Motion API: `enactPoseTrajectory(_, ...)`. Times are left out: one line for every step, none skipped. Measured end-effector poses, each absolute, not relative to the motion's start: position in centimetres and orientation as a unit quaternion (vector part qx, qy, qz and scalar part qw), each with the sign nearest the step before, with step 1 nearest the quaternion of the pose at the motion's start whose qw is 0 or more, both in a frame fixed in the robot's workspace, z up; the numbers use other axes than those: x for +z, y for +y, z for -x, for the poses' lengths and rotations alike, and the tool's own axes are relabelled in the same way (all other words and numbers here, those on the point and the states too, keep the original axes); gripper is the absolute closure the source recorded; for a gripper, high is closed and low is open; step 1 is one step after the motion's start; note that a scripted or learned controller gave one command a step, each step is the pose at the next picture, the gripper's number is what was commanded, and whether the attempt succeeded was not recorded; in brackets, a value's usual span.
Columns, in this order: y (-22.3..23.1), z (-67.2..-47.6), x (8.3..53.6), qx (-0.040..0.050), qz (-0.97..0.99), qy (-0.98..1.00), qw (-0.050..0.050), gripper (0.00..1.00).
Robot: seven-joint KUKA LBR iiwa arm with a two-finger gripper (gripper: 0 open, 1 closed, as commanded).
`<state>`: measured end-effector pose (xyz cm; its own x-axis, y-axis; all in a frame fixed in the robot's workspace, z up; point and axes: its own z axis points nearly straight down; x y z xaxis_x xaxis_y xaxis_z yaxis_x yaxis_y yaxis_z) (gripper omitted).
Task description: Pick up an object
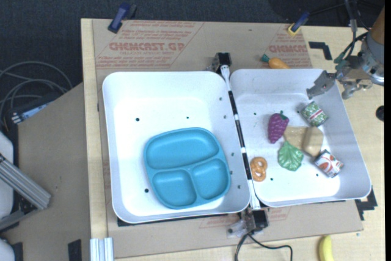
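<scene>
The right bin (269,88) holds several small items: a purple grape bunch (278,126), a green-and-white can (313,113), a beige lump (310,139), a green leafy piece (291,156), a red-and-white can (328,163) and an orange pretzel (259,169). My gripper (331,90) hangs over the bin's far right corner, just above and behind the green-and-white can. Its fingers (317,86) are spread open with nothing between them.
The left bin (122,101) holds a blue divided tray (186,166). An orange carrot-like toy (276,62) lies on the bench behind the right bin. A yellow item (325,249) sits at the bench's front right. Blue clamps (121,17) grip the back edge.
</scene>
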<state>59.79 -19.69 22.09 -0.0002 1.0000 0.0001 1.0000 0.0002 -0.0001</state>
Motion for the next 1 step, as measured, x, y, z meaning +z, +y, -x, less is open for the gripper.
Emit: enactPoseTrajectory(-12.45,-59.95,14.6,0.0002,0.707,-0.708,0.002,0.0)
